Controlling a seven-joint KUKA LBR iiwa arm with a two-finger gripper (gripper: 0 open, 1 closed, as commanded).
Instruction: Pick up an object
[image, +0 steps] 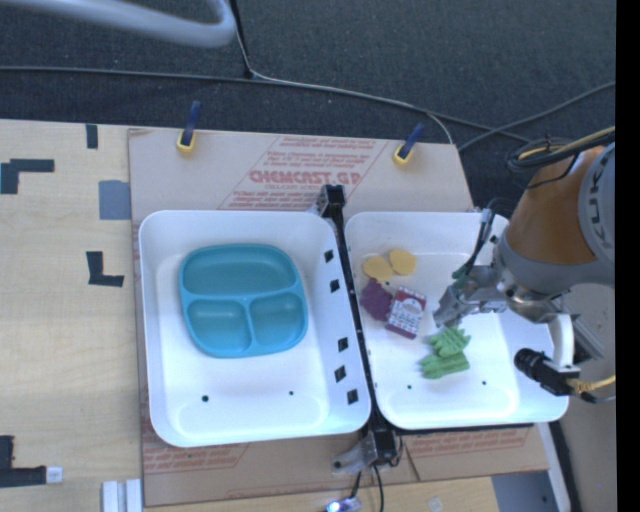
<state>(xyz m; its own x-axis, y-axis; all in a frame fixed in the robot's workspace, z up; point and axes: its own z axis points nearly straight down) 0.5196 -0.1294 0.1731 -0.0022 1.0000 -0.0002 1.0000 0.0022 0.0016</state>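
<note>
Green toy lies low in the right bin, right of frame centre, the gripper poised just above it, its grip impossible to read, so nothing looks lifted yet and the pick remains.

My gripper sits low over the right bin, and I cannot tell how my fingertips stand; they blur into the green object. My wrist covers the bin's right wall. The purple item lies partly under the red-and-white packet.
</note>
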